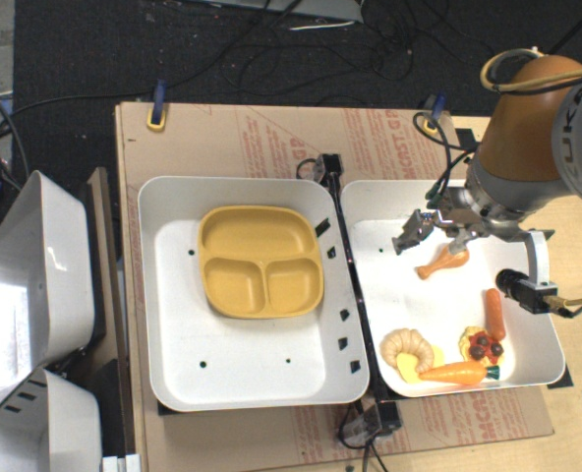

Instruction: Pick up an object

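My gripper (435, 235) hangs over the upper middle of the right bin (542, 264), reaching in from the right. It is open, with nothing between its fingers. Just below it, an orange drumstick-shaped toy (441, 261) lies on the bin floor. Nearer the front of the same bin lie a red sausage (494, 313), a beige croissant (407, 344), an orange carrot (453, 371) and a yellow piece topped with dark berries (484, 346).
The left bin (173, 362) holds a yellow divided plate (261, 262). A black divider with clips (342, 264) runs between the two bins. The arm's grey and orange body (527, 136) looms over the right bin's far corner. Cables lie on the floor behind the bench.
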`<state>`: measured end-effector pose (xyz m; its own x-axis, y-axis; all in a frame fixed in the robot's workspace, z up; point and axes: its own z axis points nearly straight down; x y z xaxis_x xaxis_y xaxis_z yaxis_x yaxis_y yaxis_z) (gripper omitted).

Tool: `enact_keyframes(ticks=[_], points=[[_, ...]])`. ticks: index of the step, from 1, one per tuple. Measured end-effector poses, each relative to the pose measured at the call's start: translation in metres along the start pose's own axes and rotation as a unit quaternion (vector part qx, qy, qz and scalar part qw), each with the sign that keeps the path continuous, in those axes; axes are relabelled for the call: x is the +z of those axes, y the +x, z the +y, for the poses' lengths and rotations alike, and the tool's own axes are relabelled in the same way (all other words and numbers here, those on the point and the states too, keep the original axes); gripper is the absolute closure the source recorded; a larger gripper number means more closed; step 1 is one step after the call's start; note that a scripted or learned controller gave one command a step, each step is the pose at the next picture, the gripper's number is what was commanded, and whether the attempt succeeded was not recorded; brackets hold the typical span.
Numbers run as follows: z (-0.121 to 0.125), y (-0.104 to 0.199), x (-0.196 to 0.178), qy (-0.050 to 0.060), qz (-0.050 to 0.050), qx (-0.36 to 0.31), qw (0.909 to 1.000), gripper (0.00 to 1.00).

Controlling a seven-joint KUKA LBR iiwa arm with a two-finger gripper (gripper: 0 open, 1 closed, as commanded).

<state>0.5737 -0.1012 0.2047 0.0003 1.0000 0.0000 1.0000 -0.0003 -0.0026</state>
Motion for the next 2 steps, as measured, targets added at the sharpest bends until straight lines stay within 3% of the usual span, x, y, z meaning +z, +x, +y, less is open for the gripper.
enact_keyframes(ticks=[2], points=[[0.001,0.001,0.115,0.000,0.000,0.000,1.0000,0.00]])
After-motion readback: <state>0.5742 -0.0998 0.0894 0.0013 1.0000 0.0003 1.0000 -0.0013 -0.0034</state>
